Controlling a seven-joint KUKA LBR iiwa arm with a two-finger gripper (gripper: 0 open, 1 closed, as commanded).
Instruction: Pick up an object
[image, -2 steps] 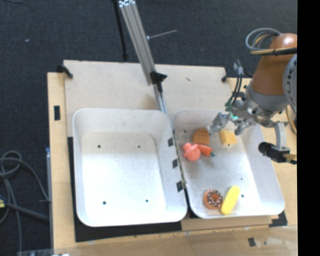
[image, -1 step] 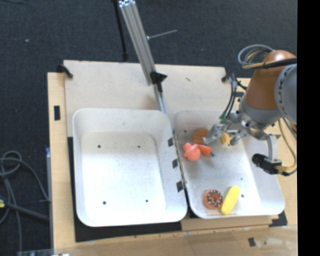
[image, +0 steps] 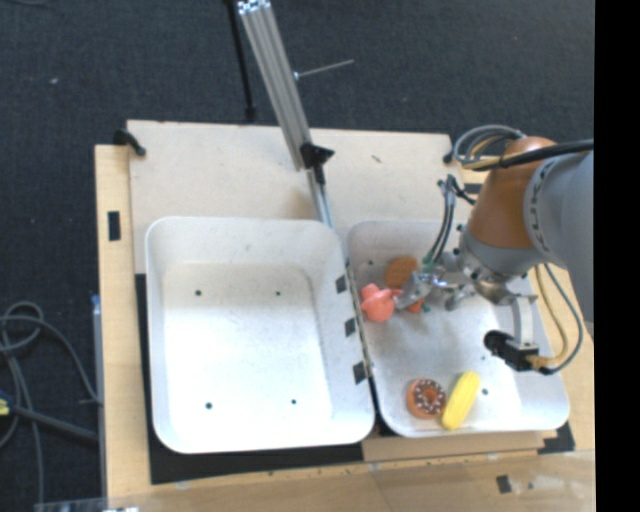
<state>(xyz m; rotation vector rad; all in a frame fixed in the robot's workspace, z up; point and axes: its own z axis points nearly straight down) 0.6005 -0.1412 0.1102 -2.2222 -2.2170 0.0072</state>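
Note:
My gripper (image: 410, 296) reaches into the right bin (image: 500, 400) from the right, low near the bin's left wall. A pink object (image: 376, 303) lies just left of the fingertips, touching or nearly touching them. An orange-brown round object (image: 400, 270) sits right behind the gripper. At the bin's front lie a chocolate doughnut with sprinkles (image: 425, 398) and a yellow banana-like piece (image: 460, 399), side by side.
The left bin (image: 170, 250) stands beside the right one, their walls meeting at mid-frame. A slanted metal pole (image: 285, 95) rises behind the bins. Cables hang from the arm's wrist over the right bin's right side.

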